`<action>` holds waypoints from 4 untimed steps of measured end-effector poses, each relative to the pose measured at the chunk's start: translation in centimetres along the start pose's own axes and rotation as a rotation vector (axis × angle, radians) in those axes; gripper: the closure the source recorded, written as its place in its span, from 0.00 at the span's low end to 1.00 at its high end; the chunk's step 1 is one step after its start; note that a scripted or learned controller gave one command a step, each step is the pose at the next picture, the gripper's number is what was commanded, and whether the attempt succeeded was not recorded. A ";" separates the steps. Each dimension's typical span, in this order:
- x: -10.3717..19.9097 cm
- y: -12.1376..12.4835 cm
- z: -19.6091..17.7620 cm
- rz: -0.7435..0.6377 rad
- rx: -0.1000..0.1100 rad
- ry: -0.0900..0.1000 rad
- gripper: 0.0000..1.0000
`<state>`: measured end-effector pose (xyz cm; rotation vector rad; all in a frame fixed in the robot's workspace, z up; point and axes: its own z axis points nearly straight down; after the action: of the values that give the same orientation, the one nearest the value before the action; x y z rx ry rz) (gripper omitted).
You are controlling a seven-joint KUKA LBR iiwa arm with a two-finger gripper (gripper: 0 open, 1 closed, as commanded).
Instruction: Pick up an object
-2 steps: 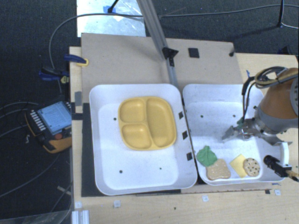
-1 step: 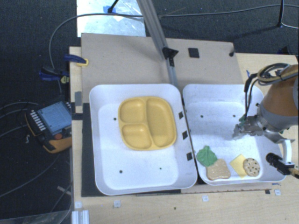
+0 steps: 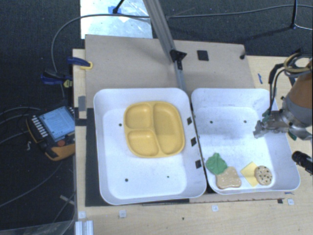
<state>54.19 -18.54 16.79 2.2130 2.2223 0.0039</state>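
In the right bin [image 3: 230,111], near its front edge, lie a green leaf-shaped piece [image 3: 215,163], a tan bread slice [image 3: 228,179], a yellow cheese slice [image 3: 249,172] and a round cookie [image 3: 263,175]. My gripper [image 3: 264,126] hangs over the right side of this bin, up and to the right of the food pieces and apart from them. Nothing shows between its fingers.
The left bin [image 3: 112,180] holds a yellow three-compartment plate [image 3: 153,129]. A metal pole [image 3: 161,23] slants over the cardboard behind the bins. A blue device [image 3: 54,124] and cables lie on the floor at the left.
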 end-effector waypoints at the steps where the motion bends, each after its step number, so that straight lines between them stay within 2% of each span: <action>1: 0.0 0.2 -5.4 -0.002 -0.001 0.000 1.00; 2: -0.1 0.2 -3.6 0.001 0.004 0.001 1.00; 3: 4.9 1.3 -3.2 -0.005 0.004 0.003 1.00; 4: 10.6 1.8 -4.7 -0.006 0.003 0.003 1.00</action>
<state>55.94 -7.88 21.48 2.2094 2.2321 0.0045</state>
